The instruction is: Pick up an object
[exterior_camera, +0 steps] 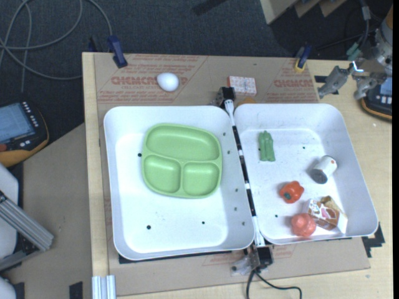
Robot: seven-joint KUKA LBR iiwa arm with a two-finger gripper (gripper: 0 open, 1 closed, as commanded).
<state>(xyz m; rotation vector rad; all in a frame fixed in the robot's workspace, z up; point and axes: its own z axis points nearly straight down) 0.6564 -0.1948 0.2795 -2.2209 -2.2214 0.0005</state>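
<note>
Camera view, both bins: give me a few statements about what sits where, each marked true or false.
1. The green divided plate lies in the left bin. True.
2. The green pickle-like toy lies on that plate. False: it lies in the right bin.
3. The red pepper toy lies in the right bin. True.
4. The white egg lies in the left bin. False: it rests on the board behind the bins.
</note>
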